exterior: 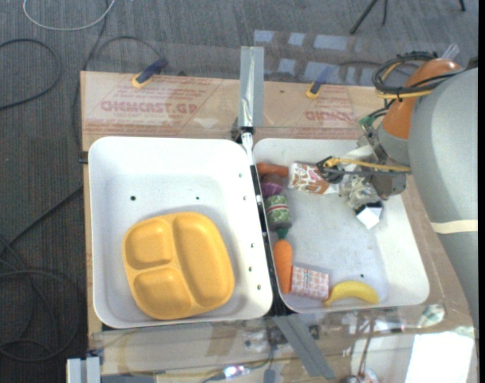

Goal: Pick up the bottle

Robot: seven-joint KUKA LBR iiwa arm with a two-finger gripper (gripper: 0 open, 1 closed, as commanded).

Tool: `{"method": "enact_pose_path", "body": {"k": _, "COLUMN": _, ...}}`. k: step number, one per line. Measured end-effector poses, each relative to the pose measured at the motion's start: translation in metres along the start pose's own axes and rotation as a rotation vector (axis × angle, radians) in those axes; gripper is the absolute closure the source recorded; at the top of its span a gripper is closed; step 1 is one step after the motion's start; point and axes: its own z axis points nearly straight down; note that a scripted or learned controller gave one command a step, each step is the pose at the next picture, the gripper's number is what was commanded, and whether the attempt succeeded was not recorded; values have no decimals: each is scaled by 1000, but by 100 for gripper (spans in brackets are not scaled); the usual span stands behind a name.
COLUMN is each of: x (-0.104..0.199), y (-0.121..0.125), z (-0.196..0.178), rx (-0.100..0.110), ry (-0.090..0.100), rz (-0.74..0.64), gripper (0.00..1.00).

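Camera view. Gripper (pixel 368 188): upper right of frame, low in the right bin (pixel 402 282); finger state and grasp cannot be told. Bottle (pixel 310 177): lying just left of gripper. Nearby: carrot (pixel 283 264), banana (pixel 352 293), patterned box (pixel 309 282). Left bin (pixel 107 182): yellow divided tray (pixel 178 264).

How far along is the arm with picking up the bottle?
Early. The gripper is down in the right bin, near its back. The bottle lies on its side just beside it on the bin floor. The grip and the lift are left.
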Motion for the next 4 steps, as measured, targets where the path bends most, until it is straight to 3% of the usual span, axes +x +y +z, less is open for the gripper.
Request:
{"method": "enact_pose_path", "body": {"k": 1, "x": -14, "y": -14, "z": 10, "rx": -42, "ry": 3, "rz": 33, "gripper": 100}}
{"method": "enact_pose_path", "body": {"k": 2, "x": -5, "y": 0, "z": 9, "rx": -7, "ry": -4, "rz": 19, "gripper": 100}}
{"method": "enact_pose_path", "body": {"k": 3, "x": -57, "y": -8, "z": 5, "rx": -3, "ry": 14, "rz": -3, "gripper": 100}}
{"method": "enact_pose_path", "body": {"k": 4, "x": -42, "y": -4, "z": 7, "rx": 8, "ry": 0, "rz": 14, "gripper": 100}}
